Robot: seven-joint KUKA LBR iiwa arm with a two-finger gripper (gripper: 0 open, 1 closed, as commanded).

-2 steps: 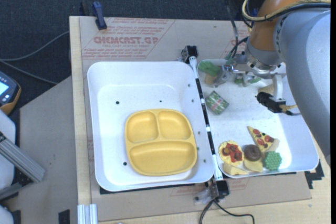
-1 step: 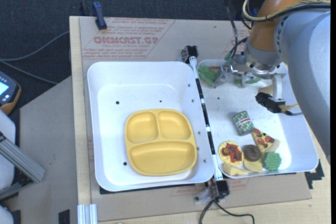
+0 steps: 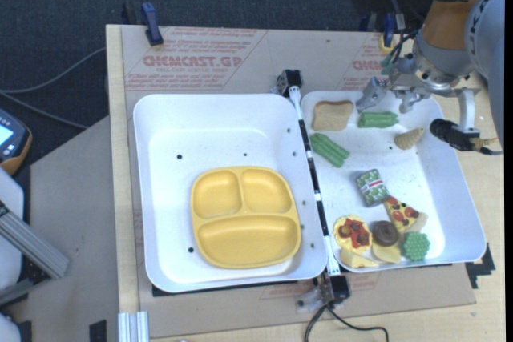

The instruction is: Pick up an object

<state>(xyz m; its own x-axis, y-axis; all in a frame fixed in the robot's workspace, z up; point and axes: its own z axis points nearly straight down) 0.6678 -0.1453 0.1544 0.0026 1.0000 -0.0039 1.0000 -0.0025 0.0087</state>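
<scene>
The gripper [image 3: 390, 94] is hovering with fingers spread, grasping nothing. The green bean [image 3: 377, 120] is lying just below it, long axis running left-right.

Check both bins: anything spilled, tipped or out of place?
Nothing stands out. The yellow divided plate lies flat in the left bin; the toy food sits loose inside the right bin, with the claw over its far end.

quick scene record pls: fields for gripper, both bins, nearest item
gripper: above far end of right bin, fingers spread, nothing between them
nearest item: green piece, just below the fingers
right bin: bread slice, green strip, green packet, toy food pile
left bin: yellow divided plate
</scene>
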